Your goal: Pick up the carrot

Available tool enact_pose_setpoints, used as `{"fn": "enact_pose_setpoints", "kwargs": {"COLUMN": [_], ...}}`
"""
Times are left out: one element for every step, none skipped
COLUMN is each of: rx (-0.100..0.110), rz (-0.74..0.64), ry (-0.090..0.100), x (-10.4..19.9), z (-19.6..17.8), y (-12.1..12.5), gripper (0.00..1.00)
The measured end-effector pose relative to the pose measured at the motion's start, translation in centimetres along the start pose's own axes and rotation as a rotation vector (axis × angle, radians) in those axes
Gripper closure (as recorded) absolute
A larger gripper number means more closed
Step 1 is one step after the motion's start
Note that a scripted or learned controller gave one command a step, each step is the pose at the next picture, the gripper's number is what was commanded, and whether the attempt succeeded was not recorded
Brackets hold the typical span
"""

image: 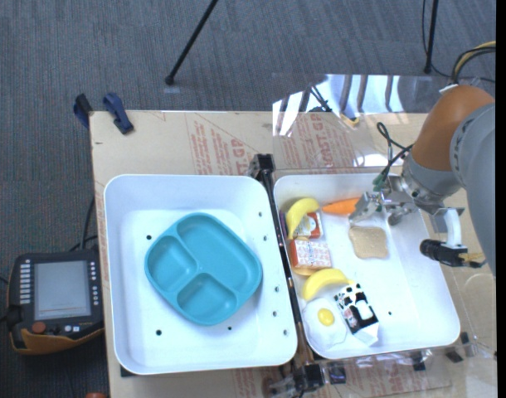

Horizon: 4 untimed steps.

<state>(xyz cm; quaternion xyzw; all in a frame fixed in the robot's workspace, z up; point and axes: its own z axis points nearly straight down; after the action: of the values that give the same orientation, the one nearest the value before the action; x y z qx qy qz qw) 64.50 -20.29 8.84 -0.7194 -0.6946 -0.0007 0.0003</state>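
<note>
- Nearest us, lower right of the frame: fried egg (pixel 325 317) and a black-and-white carton (pixel 357 309) at the front of the right bin (pixel 419 301).
- Above those: one banana (pixel 323 282), an orange-red packet (pixel 308 254), a second banana (pixel 300 212), and a toast slice (pixel 369 242) right of centre.
- Left bin (pixel 124 214) holds a blue divided plate (pixel 203 267); not our concern.
- Carrot (pixel 343 207) lies near the back of the right bin, upper middle, tip pointing left, just right of the second banana.
- We judge it a light, stiff, smooth toy; it tapers, so we'd grip across the thicker right half, not the tip.
- Gripper (pixel 377 204) sits at the carrot's thick end; we can't tell open from closed, and contact isn't clear either.
- The carrot's right end merges with the gripper hardware, so its full length is hard to read.
- Farthest, upper right: grey arm (pixel 452 139) cut off by the frame edge.
</note>
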Motion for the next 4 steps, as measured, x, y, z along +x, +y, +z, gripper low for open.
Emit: {"fn": "enact_pose_setpoints", "kwargs": {"rx": [0.005,0.0,0.007,0.02], "rz": [0.185,0.149,0.393,0.693], "ry": [0.001,0.001,-0.001,0.002], "x": [6.2,0.3,1.4,0.5], "z": [0.2,0.0,0.2,0.4], "y": [-0.3,0.0,-0.2,-0.4], "gripper": [0.0,0.0,0.0,0.0]}}
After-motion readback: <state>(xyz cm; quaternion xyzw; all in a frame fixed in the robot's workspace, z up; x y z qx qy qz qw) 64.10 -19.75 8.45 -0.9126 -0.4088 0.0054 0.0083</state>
